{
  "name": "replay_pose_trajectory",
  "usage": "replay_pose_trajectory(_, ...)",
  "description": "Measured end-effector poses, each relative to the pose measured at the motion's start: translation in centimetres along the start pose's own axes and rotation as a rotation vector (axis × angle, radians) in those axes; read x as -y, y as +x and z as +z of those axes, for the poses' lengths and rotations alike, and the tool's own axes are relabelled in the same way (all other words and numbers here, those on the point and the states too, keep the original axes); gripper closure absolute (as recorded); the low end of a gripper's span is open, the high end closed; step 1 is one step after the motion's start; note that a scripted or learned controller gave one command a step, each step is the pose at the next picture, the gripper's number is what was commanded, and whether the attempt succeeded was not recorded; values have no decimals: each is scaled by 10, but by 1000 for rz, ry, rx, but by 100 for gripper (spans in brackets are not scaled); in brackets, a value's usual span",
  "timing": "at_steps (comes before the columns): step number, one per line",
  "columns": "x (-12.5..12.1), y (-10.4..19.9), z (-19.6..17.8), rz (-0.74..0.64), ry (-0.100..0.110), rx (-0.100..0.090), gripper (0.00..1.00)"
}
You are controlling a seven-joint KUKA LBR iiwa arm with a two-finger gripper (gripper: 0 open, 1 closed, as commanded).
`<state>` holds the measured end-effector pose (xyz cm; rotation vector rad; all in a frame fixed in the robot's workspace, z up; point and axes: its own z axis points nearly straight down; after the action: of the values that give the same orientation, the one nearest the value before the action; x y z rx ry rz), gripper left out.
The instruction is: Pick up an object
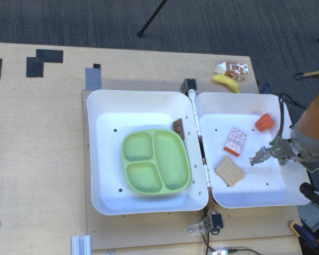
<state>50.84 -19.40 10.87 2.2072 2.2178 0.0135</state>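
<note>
Camera view, square toast [229, 171], three-compartment green tray [156, 162]

Right bin [239, 102] floor open between toast [229, 171], packet [235, 141] — tomato [264, 122] beyond.

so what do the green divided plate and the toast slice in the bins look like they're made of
The green divided plate looks like molded plastic: one even pale green, smooth with a soft sheen, rounded corners and raised ridges between its three compartments. The toast slice is probably a toy, foam or plastic: flat tan face with a darker crust edge and a matte look, though the view is too coarse to rule out real bread.
</note>
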Motion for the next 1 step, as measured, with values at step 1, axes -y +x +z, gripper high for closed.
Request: replay_pose_trajectory(1, 20, 29, 22, 3, 7, 1, 0)
